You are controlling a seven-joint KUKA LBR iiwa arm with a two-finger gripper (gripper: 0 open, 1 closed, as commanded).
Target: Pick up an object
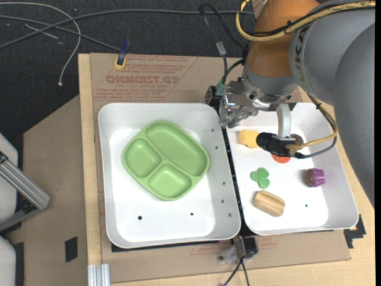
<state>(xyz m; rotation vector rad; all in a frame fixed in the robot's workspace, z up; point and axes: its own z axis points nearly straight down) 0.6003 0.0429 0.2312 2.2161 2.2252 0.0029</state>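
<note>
My gripper (250, 115) hangs over the far left corner of the right bin (339, 213), just above the divider between the bins. Right below it lies a yellow piece (247, 138). Beside that is an orange-red item (281, 155), partly covered by a black part of the arm. Nearer the front are a green broccoli-like toy (259, 176), a purple item (314, 177) and a tan bread-like block (269, 202). The arm's wrist hides the bin's far edge.
The left bin (119, 219) holds a green divided plate (166, 159) at its middle. Cardboard lies under both bins. Cables run across the dark floor at the back, and a blue clip (122, 52) sits at the cardboard's far edge.
</note>
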